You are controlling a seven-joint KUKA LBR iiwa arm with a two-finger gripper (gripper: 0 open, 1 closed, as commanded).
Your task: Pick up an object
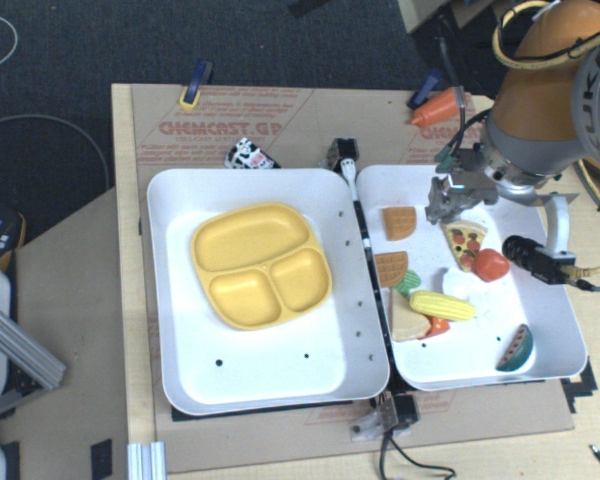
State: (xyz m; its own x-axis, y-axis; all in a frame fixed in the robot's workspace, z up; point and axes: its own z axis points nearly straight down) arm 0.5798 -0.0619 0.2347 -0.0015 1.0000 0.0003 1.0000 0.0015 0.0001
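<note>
You see the gripper (448,204) hanging over the far part of the right bin (560,353), but you cannot tell how it is set from this angle. Just near of it lies a pizza slice (466,240) touching a red tomato (491,265). Left of the gripper sits a toast piece (399,222), with a second one (390,267) nearer. A green piece (409,282) and a yellow corn cob (442,307) lie mid-bin; a watermelon wedge (515,349) rests in the near right corner. In the left bin (175,358) you see a yellow divided plate (261,264).
</note>
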